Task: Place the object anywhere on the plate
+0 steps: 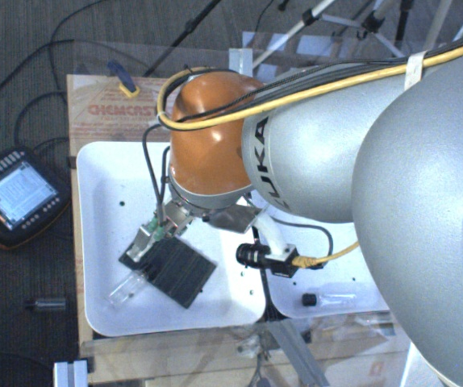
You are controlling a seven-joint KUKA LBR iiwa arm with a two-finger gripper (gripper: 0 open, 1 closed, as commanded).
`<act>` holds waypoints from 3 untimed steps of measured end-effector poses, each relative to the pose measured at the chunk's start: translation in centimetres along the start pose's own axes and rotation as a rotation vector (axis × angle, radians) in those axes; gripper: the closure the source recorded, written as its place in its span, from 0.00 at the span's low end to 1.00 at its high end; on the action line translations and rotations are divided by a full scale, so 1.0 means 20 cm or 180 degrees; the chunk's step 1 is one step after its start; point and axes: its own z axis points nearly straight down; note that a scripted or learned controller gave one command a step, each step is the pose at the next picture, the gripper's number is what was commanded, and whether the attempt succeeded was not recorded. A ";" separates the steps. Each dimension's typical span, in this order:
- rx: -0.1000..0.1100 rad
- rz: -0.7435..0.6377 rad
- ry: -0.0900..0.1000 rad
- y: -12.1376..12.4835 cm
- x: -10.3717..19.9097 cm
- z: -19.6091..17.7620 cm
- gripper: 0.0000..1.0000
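Observation:
My gripper [131, 287] hangs low over the front left part of the left white bin [102, 184], its black body [179, 271] angled toward the bin's near corner. I see nothing held at its tip. A small clear tube with a black cap [328, 300] lies on the floor of the right bin [292, 306], well to the right of the gripper. The grey arm with its orange band [211, 147] covers most of both bins.
A black cylindrical fitting with a yellow cable [268, 258] sticks out from the wrist above the divide between the bins. A teach pendant [14, 192] lies on the floor to the left. A blue clamp [123, 79] sits on the wooden board behind the left bin.

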 end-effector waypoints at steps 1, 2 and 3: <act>0.0005 -0.0008 0.0011 0.00 0.01 -0.04 1.00; -0.0007 -0.1539 -0.0020 0.40 -0.23 -0.23 1.00; -0.0012 -0.2982 -0.0025 0.67 -0.36 -0.45 1.00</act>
